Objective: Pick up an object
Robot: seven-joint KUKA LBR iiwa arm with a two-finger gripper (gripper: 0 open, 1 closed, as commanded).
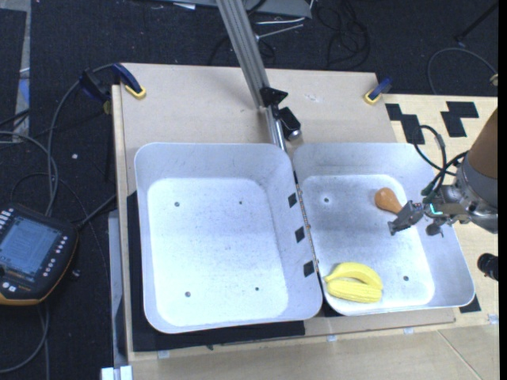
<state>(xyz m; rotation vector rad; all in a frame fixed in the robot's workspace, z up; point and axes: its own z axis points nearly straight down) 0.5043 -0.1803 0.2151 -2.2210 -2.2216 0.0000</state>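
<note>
The worktop (206, 93) is a pale wooden board resting on dark carpet, and it carries two shallow white bins side by side. The left bin (158, 172) takes up the larger share of the board. The right bin (341, 165), chosen here as the landmark, touches the left bin along its left wall, where small black clips mark the seam.

The arm (485, 169) reaches over the right bin's right rim, grey with a glimpse of orange at the frame edge. A slanted metal pole (242, 34) rises from behind the right bin's far left corner, and a handheld control pendant (28, 252) lies on the carpet, well beyond the left bin on the side away from the right bin.

Inside the right bin, a yellow banana-shaped object (354, 283) lies against the near wall, close to the near left corner. A smaller orange-brown object (387, 199) lies toward the far right part of the bin floor.

The gripper (402, 220) hangs above the right bin's floor, just beside the orange-brown object on its near side. Its dark fingers point into the bin, and nothing shows between them; whether they are spread or closed cannot be told.
</note>
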